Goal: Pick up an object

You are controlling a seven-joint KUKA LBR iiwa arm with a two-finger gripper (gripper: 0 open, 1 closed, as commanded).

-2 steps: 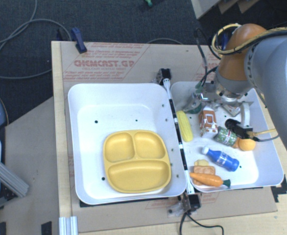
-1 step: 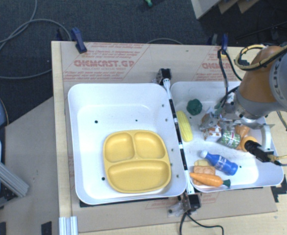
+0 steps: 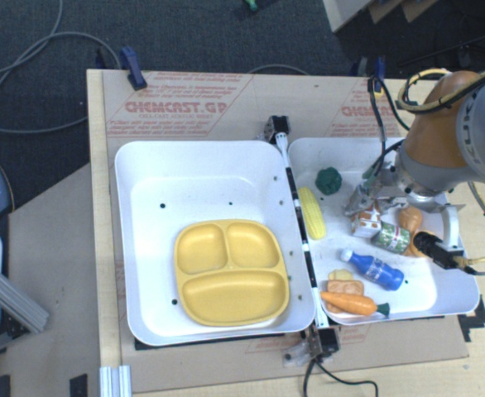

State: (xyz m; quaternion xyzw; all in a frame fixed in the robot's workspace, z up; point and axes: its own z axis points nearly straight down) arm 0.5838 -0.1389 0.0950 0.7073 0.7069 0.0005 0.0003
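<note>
Pincer (image 3: 373, 198) hangs just above carton (image 3: 367, 220) in right bin (image 3: 449, 300).

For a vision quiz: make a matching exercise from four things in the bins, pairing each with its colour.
Things:
1. tray
2. bottle
3. carrot
4. ball

Colours:
A. dark green
B. orange
C. yellow
D. blue

Pairs: 1-C, 2-D, 3-B, 4-A
</note>
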